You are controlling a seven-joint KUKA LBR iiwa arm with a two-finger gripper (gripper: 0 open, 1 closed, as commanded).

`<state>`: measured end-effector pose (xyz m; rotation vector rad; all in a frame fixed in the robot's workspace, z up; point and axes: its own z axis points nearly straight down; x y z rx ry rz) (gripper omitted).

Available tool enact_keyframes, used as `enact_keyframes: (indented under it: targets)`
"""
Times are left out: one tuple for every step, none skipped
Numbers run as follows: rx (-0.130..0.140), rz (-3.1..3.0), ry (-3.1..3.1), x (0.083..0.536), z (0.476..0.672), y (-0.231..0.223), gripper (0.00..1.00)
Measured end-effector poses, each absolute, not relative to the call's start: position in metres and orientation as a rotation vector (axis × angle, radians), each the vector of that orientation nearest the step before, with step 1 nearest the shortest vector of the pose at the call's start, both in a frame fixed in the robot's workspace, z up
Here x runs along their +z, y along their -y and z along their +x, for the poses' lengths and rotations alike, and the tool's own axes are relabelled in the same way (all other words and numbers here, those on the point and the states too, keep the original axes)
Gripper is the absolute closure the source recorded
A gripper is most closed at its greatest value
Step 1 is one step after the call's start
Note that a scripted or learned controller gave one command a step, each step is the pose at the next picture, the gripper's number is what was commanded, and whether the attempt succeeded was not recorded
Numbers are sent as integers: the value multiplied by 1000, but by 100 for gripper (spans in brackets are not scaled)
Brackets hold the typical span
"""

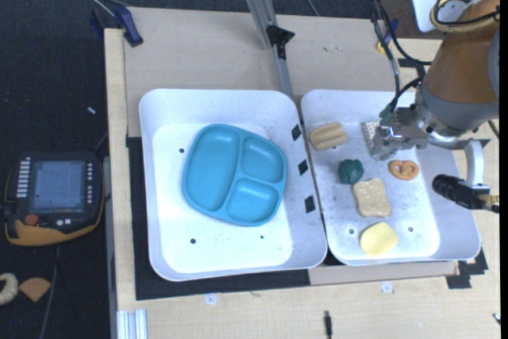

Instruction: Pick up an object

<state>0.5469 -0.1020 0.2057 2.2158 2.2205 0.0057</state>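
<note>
So the step here looks like the approach, nothing grabbed yet as far as I can see. Going from the near edge of the right bin (456, 246) back: a yellow block (379, 238) sits closest to the near rim, then a tan cracker-looking piece (371, 198) just behind it, almost touching. Next back is a dark green lump (350, 170) toward the bin's left side, and an orange pretzel-shaped thing (403, 169) more to the middle. Furthest back, near the left wall, is a tan bread roll (327, 136).

The gripper (386, 137) hangs over the far middle of that bin, just behind the pretzel and well to the right of the roll. Its fingers look a little apart with nothing between them, though the metal bits are small and it's hard to be sure.

The left bin (155, 119) just holds a blue divided plate (235, 173), not really in play.

My guess: the pretzel is the closest candidate. Next move would need a short shift toward the near edge, straight down, then close around it. It's flat, so it could easily slip.
</note>
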Motion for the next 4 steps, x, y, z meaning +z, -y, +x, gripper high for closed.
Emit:
enact_keyframes:
  targets:
    - [0,2221,-2223,200,547,102,100]
    - [3,2215,-2229,198,558,42,100]
    - [4,2215,-2228,210,562,-3,100]
    - [4,2214,-2228,208,578,-54,100]
